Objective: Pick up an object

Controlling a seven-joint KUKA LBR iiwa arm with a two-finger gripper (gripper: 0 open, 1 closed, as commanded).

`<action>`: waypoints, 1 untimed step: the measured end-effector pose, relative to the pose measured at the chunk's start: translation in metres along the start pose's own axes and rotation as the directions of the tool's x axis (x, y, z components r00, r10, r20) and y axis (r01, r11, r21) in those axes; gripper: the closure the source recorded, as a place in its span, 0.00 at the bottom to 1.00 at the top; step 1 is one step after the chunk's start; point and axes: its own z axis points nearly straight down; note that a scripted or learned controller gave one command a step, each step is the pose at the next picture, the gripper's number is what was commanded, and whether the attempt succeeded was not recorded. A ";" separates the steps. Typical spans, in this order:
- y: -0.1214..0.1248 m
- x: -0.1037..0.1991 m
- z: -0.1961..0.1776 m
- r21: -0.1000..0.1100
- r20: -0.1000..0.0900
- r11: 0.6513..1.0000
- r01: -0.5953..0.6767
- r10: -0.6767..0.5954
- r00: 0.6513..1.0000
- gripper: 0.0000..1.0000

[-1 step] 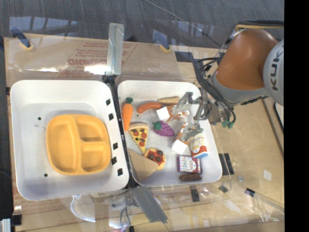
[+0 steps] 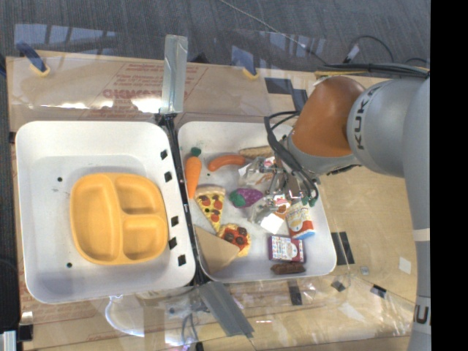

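A: Two bins side by side. In the left bin [image 2: 44,269] a divided tray [image 2: 117,216] sits in the middle.

B: And the right bin [image 2: 219,131]?

A: Crowded. A carrot [image 2: 192,175] lies along its left wall, a pizza slice [image 2: 211,202] just below it. A sausage [image 2: 227,161] lies toward the far side. A small carton [image 2: 285,249] sits near the front right corner.

B: The arm?

A: The gripper [image 2: 287,192] is over the bin's right half, above the carton.

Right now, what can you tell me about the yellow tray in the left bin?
The yellow tray looks like smooth moulded plastic with rounded corners, split into three compartments: one long along its left, two smaller on its right. It lies flat, slightly skewed, on the floor of the left bin, with nothing in it and nothing else touching it.
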 end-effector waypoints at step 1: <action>0.001 -0.004 -0.016 0.003 0.011 1.000 0.009 -0.009 1.000 1.00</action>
